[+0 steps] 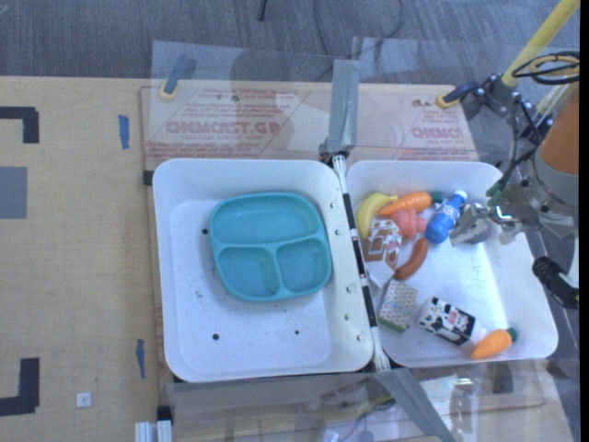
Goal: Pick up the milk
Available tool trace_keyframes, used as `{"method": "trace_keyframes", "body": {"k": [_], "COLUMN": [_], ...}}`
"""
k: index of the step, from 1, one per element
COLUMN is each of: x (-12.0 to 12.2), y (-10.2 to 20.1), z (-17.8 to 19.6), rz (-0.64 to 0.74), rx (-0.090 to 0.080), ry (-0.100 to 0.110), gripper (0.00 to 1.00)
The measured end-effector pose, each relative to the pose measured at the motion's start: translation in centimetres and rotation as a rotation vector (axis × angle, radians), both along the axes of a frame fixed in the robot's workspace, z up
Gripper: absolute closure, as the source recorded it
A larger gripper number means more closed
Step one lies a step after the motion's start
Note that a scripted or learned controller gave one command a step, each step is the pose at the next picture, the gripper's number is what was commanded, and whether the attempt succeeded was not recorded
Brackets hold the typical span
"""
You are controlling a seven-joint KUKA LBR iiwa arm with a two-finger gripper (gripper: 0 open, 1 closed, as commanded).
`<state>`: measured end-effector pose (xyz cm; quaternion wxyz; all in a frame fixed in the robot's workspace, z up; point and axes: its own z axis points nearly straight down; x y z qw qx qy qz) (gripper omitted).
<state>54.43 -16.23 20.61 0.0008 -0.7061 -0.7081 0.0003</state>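
The milk (447, 320) is a small carton with black-and-white cow patches, lying on its side near the front of the right bin (525, 284). My gripper (473, 225) hangs over the back right part of that bin, just right of a blue bottle (444, 217). It is well behind the milk and apart from it. Nothing from the bin shows in the gripper.
An orange carrot (492, 343) lies right against the milk's front right end, and a speckled box (398, 305) is to its left. A banana (369, 210), another carrot (408, 203), a sausage (411, 258) and a small carton (384, 240) crowd the bin's back left. A teal divided plate (271, 246) sits in the left bin.
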Motion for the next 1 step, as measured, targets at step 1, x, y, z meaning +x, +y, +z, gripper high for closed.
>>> {"method": "trace_keyframes", "body": {"k": [1], "x": [-5.51], "y": [4.39], "z": [-10.55], "rz": [0.165], "rx": [-0.004], "ry": [-0.017], "gripper": [0.00]}}
